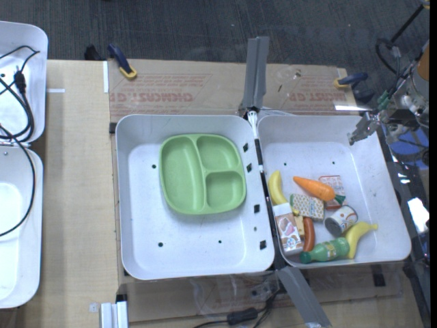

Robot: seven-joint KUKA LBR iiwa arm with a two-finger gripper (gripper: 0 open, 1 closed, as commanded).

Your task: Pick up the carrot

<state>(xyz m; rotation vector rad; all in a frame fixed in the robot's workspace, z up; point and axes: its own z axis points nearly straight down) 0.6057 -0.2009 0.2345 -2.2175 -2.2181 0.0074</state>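
We see the carrot (pixel 315 187) open from above and from the right bin's (pixel 311 139) bare far half. Close on its near side crowd a patterned box (pixel 308 207), a can (pixel 339 219) and a banana (pixel 275 187).

Dark carpet floor (pixel 205 16); pale wooden bench (pixel 75 183); brown cardboard sheet (pixel 184 91).

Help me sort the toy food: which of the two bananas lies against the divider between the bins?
The upper-left banana, beside the carrot. The other banana lies at the pile's right, by the green bottle.
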